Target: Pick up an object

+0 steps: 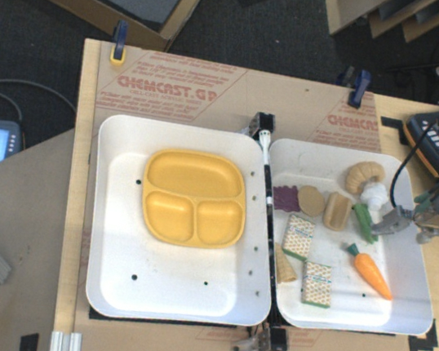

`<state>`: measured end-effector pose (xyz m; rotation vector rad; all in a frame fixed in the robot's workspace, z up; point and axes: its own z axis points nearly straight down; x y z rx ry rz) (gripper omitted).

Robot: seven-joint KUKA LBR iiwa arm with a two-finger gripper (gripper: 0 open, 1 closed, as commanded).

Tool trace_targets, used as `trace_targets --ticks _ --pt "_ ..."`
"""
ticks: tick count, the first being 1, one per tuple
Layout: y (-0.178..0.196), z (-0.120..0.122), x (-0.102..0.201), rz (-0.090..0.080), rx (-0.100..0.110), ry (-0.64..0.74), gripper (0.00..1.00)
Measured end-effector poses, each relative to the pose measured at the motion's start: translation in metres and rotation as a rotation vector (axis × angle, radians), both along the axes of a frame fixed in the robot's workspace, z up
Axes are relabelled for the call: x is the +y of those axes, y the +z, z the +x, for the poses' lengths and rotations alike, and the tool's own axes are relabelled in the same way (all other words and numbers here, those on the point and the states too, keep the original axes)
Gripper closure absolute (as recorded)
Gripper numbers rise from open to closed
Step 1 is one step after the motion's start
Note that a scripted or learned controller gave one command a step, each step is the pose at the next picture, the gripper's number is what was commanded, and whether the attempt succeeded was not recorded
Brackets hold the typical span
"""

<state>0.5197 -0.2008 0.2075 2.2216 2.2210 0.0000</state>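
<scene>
Over the right bin (420, 314) I'm watching my gripper (387, 224) — grip state unclear — crowding clustered toys; it's risking nudging the carrot (371, 271).

A: Colours in the left bin (113, 220)?
B: Bin is showing white. Tray (195, 197) in it is reading solid yellow.
A: Right bin (408, 312)?
B: White too. Carrot (371, 271) is showing orange with a green top. Croissant (362, 175) is looking tan. Two packets (299, 237) are showing a white-and-tan check with green edges. A purple piece (285, 197) is sitting in there, plus two beige pieces (336, 210).
A: Board (175, 89)?
B: Brown, carrying red print. Clamps (120, 41) are showing blue and yellow.
</scene>
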Motion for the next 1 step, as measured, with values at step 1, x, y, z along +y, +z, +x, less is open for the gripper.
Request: trace_targets --ticks 1 --pt "-0.1288 -0.0435 0.0032 0.004 0.007 -0.002 0.00"
